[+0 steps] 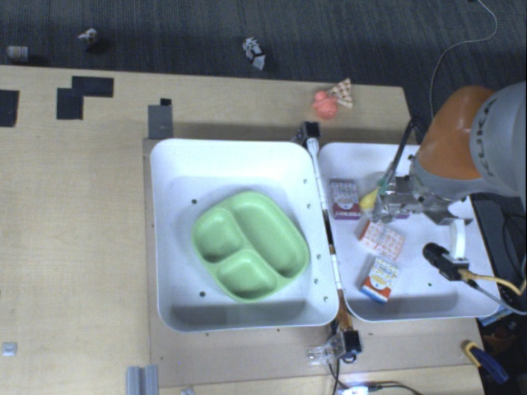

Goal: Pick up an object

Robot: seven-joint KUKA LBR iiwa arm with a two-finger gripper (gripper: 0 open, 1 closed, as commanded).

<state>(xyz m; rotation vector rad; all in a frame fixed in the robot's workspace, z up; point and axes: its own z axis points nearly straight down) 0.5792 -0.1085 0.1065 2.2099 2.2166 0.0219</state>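
One gripper (pixel 389 208) hangs low over the upper middle of the white bin on the view's right (pixel 422 293), and whether it stands wide or narrow I cannot tell from this slant; nothing shows held in it. Just beside it, toward the view's left, lies a small yellow object (pixel 368 199), rounded and too small to name. I judge it the nearest candidate: probably light, perhaps smooth enough to squirt out of a pinch, so it is best taken across its narrow middle. Next to that, by the bin's left wall, a maroon packet (pixel 343 194) lies flat. Just below the gripper a patterned red-and-white packet (pixel 383 239) lies flat and tilted (thin, likely limp, with little edge to catch from above). Nearer the bin's front a small carton (pixel 378 281) in orange, white and blue looks the stiffest of the four, light and flat-sided, and a grip across its short width should hold. The arm (pixel 494 151) comes in from the view's right, its orange band (pixel 451 134) above the wrist, the wrist bent downward into the bin. Across the divide, the other white bin (pixel 177 171) carries a green divided plate (pixel 249 243), well apart from the gripper.
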